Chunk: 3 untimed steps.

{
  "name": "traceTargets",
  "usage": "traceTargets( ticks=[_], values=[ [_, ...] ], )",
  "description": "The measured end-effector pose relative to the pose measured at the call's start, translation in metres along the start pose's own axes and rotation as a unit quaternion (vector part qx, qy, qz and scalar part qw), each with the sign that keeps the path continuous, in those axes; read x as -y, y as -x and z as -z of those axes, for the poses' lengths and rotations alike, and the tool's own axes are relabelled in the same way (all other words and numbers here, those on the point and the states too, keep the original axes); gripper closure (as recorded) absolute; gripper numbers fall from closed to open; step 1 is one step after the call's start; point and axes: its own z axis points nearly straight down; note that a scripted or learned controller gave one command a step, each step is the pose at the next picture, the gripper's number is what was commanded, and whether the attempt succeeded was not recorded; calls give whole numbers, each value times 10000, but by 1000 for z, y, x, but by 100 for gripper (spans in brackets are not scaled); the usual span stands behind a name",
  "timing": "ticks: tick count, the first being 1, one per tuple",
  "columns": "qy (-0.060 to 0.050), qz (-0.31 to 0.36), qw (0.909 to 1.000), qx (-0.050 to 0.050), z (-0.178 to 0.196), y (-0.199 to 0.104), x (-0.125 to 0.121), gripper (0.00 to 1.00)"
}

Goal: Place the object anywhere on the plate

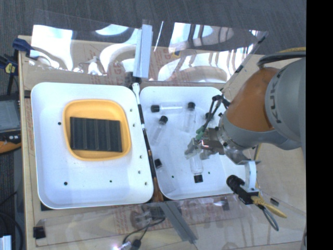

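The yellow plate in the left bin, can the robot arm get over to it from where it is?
Probably yes. The yellow plate lies open in the left bin with nothing standing over it. The gripper is over the right bin, and just a low rim divides the bins.

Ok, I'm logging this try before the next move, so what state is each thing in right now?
Plate: yellow, flat in the left bin, dark ridged insert on it, no vial on it.
Vials: clear with black caps, lying on their sides, scattered in the right bin.
Gripper: low over the right bin among the vials; grip cannot be told.
Arm: reaching in over the right bin.
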Motion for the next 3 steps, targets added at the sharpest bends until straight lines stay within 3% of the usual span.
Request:
traceTargets(
  ticks=[1,2,3],
  values=[
    [9,838,9965,-5,-1,-27,-24,100],
    [4,1230,9924,-11,17,-82,-58,100],
    [-18,2057,9786,-7,-5,-128,-15,100]
  ],
)
